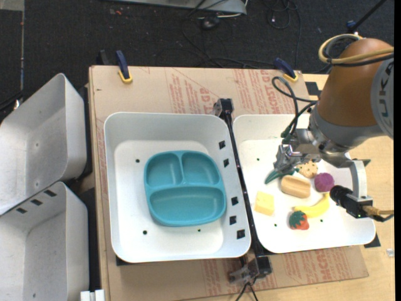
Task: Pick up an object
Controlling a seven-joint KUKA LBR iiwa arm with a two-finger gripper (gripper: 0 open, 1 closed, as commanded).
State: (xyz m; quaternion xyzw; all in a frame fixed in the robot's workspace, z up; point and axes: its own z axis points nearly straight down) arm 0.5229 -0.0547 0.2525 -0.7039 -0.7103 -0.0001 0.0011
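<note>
Toy bread loaf [295, 186], judged light and rigid, best pinched across its width; gripper [289, 160] at its 11 o'clock, opening indiscernible.

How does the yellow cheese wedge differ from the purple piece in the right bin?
The yellow cheese wedge is pale yellow and blocky with flat faces; the purple piece is magenta and rounded. The cheese wedge lies apart on bare bin floor at the cluster's left side, while the purple piece sits close among the other toys, beside the tan bread-like piece and above the banana. Both are small toy foods lying in the right bin.
</note>
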